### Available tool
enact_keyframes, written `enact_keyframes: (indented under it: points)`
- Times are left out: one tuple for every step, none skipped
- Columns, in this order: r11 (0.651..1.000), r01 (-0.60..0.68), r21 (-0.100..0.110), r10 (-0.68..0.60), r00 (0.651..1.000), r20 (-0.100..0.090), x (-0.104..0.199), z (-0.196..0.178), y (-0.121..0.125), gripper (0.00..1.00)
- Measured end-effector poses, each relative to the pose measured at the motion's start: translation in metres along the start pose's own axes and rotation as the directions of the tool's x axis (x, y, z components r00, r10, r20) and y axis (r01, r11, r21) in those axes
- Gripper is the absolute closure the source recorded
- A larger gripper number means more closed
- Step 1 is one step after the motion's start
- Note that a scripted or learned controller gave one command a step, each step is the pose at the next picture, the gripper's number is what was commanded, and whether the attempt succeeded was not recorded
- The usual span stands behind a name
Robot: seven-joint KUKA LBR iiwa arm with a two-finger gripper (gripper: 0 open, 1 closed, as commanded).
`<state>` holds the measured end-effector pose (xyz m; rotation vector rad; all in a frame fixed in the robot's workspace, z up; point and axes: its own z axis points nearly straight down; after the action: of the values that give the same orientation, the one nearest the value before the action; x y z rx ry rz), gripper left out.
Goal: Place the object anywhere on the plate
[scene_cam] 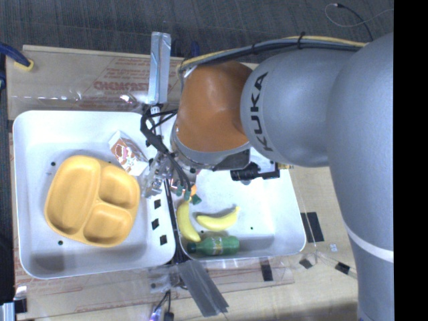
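Plate [92, 202]: yellow, 3 compartments.

We take the yellow plate [92, 200] as our landmark. Its three hollows lie open from above. Left of it and in front of it, the left bin's [27, 179] floor is bare. Just off its far right corner a small printed packet [126, 150] lies on the floor. Right of the plate, the arm [281, 105] overhangs the wall between the bins and the right bin's [284, 229] far half. Beyond that wall, two bananas [200, 221] and a green bottle [214, 245] crowd the near floor.
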<state>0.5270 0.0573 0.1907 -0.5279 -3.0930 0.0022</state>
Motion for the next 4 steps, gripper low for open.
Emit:
enact_keyframes:
  points:
    - [0.979,0.202,-0.001,-0.202,0.979,0.006,-0.105,-0.002,0.04,1.0]
    - [0.97,0.244,0.0,-0.244,0.97,0.002,-0.022,0.056,0.08,1.0]
    - [0.985,0.173,0.0,-0.173,0.985,0.001,0.059,0.053,0.152,1.0]
    - [0.985,0.173,0.0,-0.173,0.985,0.001,0.058,0.053,0.151,0.0]
